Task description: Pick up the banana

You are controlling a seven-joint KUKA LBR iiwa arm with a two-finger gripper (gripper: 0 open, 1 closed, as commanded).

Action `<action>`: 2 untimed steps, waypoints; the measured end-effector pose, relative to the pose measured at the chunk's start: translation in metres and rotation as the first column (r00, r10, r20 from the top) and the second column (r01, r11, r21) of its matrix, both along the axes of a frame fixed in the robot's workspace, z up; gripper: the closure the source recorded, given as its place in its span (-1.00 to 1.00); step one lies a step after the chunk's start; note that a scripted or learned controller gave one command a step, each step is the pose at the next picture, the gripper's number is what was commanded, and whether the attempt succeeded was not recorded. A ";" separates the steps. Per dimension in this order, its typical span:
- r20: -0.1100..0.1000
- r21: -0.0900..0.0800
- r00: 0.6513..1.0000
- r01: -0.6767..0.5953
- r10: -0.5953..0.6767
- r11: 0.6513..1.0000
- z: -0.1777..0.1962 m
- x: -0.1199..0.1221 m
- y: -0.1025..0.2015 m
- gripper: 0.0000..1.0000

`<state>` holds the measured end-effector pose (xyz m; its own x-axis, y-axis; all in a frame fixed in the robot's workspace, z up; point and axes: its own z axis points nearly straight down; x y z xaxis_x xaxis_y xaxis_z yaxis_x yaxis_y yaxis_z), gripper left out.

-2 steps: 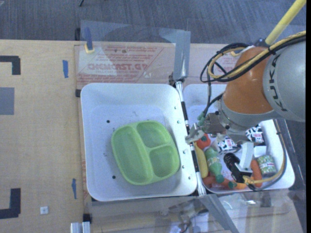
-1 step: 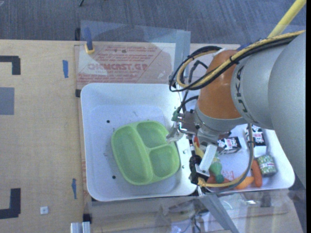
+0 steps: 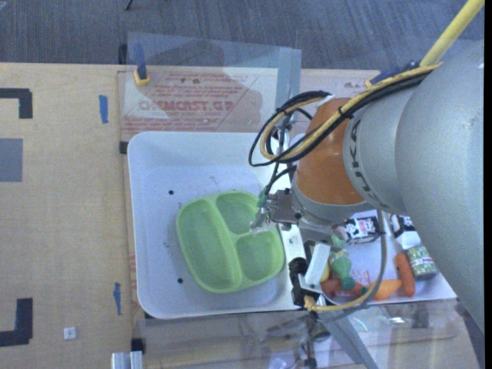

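Your pincer (image 3: 264, 211) sits low over the right edge of the green divided plate (image 3: 219, 244) in the left bin (image 3: 154, 175). From this slant you cannot tell whether it is open or closed, and nothing shows in its grip. The banana (image 3: 337, 266) is probably the yellowish shape under the wrist in the right bin (image 3: 427, 292), crowded by red and green pieces, with a carrot (image 3: 405, 274) further right. You look to be at the approach step, over the wrong bin. Next, carry the pincer right across the divide, centre it over that yellow shape, then descend.
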<state>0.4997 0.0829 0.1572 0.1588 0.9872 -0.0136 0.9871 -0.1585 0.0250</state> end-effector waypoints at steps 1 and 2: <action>0.021 0.010 0.997 0.069 -0.069 0.998 -0.012 0.026 0.011 -1.00; -0.004 -0.004 1.000 -0.021 0.021 1.000 -0.022 0.037 0.023 -1.00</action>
